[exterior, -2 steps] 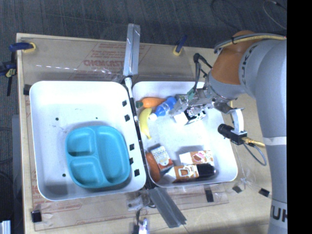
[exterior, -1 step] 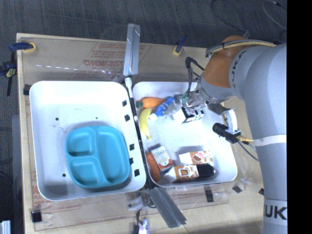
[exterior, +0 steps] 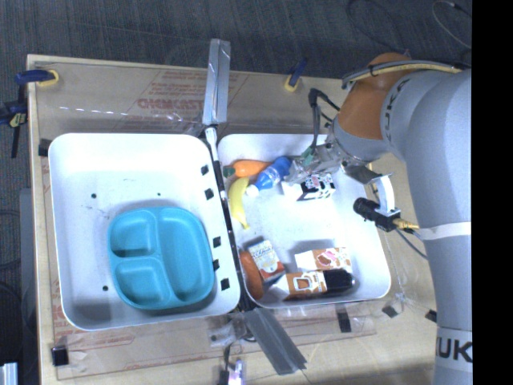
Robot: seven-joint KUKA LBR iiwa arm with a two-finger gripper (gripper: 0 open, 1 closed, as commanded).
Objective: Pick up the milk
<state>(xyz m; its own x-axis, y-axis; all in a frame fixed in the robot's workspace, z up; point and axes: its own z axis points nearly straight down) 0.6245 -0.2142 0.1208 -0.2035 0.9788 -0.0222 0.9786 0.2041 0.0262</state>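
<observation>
We see the hand point(exterior: 314, 167) low at the right bin's point(exterior: 370, 283) 12 o'clock edge, touching the boxy black-and-white milk carton point(exterior: 317, 188); its grip we cannot tell. A glossy blue bottle point(exterior: 271, 174) lies at the carton's 9 o'clock, beside a curved banana point(exterior: 238, 201).

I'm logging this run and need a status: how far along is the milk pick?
Done: the arm has reached into the right bin, and the gripper sits over the black-and-white milk carton near the back wall. In hand: closing in; a grasp can't be confirmed. Left: gripping and lifting; the carton looks to be resting in the bin.
</observation>
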